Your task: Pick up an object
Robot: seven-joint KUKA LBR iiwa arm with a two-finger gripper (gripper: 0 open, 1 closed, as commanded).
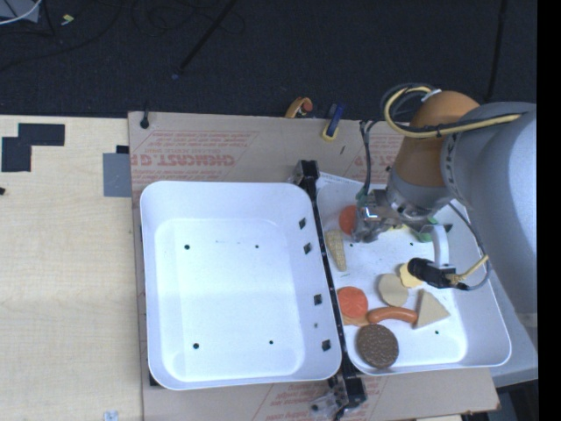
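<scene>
Dark floor with loose cables runs across the top of the camera view; below it we log a pale wooden bench [61, 279] bearing a brown cardboard sheet [219, 143] with reversed red lettering; on the sheet, two shallow white bins side by side, joined by a black divider [320, 261] with clips.

Left bin [166, 235]: white floor with small dark holes.

Right bin [482, 345], contents as we count them:
- red round piece [348, 218] at the upper left, just beside the gripper, partly hidden by it;
- pale yellow corn-like piece [337, 249] along the divider;
- orange-red disc [353, 302] in the lower left;
- brown round cookie-like disc [377, 346] at the near rim;
- orange sausage-like piece [392, 315] between disc and wedge, touching the cookie's upper edge;
- beige rounded piece [394, 288] above the sausage;
- tan wedge [430, 311] to its right;
- small yellow piece [408, 275] beside a black cable end.

Arm [491, 174]: grey, with an orange band [429, 147], reaching in from the right; the gripper [368, 224] lowered into the upper left of the right bin, next to the red round piece; we cannot tell how far the pincer stands apart, nor whether anything sits in it.

Rear edge of the cardboard: an orange clamp [300, 107] and a blue-and-yellow clamp [332, 123].
</scene>
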